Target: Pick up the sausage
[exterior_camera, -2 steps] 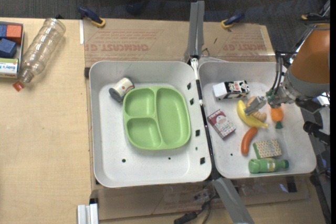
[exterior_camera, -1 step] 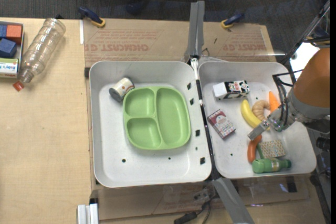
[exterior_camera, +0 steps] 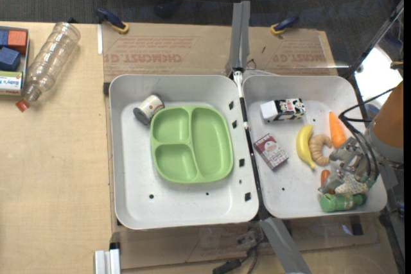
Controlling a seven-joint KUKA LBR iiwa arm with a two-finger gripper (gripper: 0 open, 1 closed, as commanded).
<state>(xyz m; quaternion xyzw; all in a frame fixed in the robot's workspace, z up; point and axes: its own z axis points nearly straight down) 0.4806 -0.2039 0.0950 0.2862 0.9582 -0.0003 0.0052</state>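
The sausage (exterior_camera: 318,149), a tan curved piece, lies in the right bin (exterior_camera: 289,199) between a yellow banana (exterior_camera: 304,144) and an orange carrot (exterior_camera: 336,129). My gripper (exterior_camera: 348,171) is low in the same bin, just right of and slightly nearer than the sausage, close to its lower end. The orange band of the arm (exterior_camera: 392,122) shows at the right edge. Cables and metal parts cover the gripper's tip.
The right bin also holds a white and black toy truck (exterior_camera: 282,110), a small red box (exterior_camera: 271,152), a small red item (exterior_camera: 325,175) and a green object (exterior_camera: 340,202) below the gripper. The left bin holds a green divided plate (exterior_camera: 191,144) and a small can (exterior_camera: 148,108).
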